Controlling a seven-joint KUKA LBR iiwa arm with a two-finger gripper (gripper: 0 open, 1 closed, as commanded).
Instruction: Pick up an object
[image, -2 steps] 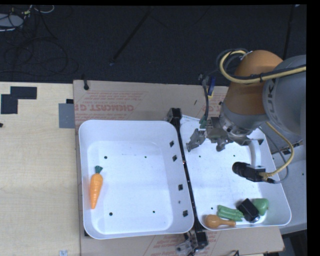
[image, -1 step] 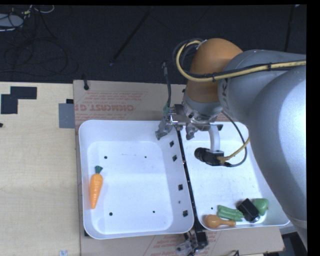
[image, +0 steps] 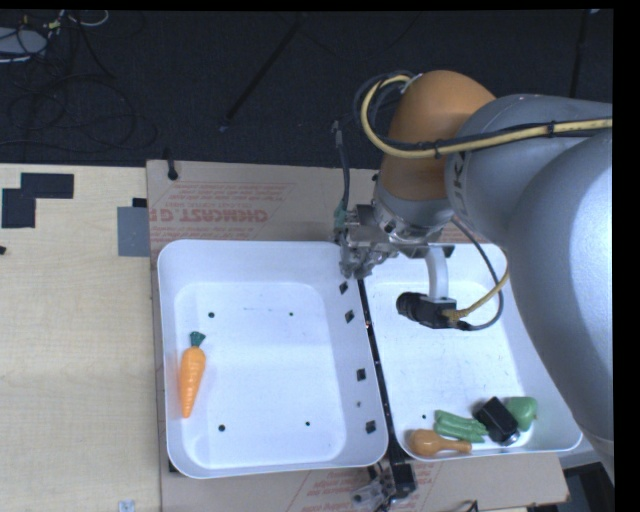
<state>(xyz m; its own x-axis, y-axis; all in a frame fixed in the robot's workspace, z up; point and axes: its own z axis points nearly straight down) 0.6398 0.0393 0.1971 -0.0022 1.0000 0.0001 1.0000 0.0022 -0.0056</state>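
Observation:
An orange toy carrot (image: 191, 372) with a green top lies near the left wall of the left bin (image: 250, 255). In the right bin (image: 450, 375) a small cluster rests at the front right: an orange pear-shaped toy (image: 437, 442), a green pod (image: 460, 426), a black block (image: 496, 419) and a green piece (image: 521, 408). My gripper (image: 358, 252) hangs over the far end of the divider between the two bins, well away from every object, and I see nothing in it.
The grey arm and its orange band (image: 430, 120) cover the upper right of the view. A black cable plug (image: 425, 308) dangles over the right bin. Cardboard (image: 250, 200) lies under the bins, and the wooden bench (image: 70, 350) stretches left.

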